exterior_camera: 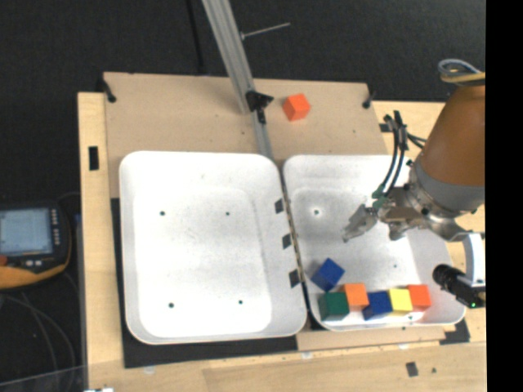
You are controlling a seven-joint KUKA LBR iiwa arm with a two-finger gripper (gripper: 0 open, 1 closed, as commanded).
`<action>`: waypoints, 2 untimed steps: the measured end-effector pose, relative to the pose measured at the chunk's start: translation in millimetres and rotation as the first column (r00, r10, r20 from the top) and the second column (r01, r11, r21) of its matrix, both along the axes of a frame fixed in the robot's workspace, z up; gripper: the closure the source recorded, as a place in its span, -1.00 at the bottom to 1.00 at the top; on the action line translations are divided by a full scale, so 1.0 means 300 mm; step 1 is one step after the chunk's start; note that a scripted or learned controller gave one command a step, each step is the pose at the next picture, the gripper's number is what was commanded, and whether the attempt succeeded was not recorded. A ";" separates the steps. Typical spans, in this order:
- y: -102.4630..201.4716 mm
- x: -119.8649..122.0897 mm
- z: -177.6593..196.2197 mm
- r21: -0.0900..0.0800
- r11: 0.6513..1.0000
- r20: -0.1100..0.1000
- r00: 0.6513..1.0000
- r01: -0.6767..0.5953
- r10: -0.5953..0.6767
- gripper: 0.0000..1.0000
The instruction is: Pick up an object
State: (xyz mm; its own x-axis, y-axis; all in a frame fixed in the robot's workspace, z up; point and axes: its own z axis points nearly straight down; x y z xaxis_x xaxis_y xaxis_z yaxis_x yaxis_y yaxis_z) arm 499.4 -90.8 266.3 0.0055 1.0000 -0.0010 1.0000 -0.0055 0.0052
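My gripper point(376, 226) hangs over the middle of the right bin point(327, 182), open, with nothing between its fingers. Below it a blue cube point(328, 273) lies tilted on the bin floor. Along the bin's front wall runs a row of cubes: green point(333, 305), orange point(356, 295), blue point(377, 304), yellow point(400, 300) and orange-red point(419, 296). The gripper stands apart from all of them, up and to the right of the tilted blue cube.
The left bin point(147, 186) lies beside the right one. An orange cube point(296, 107) sits on the brown board behind the bins. A slanted metal rail point(233, 51) comes down to the bins' shared back edge. A control pendant point(29, 239) rests at far left.
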 end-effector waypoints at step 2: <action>-0.158 0.200 0.040 -0.001 1.000 0.005 1.000 -0.010 0.010 -1.00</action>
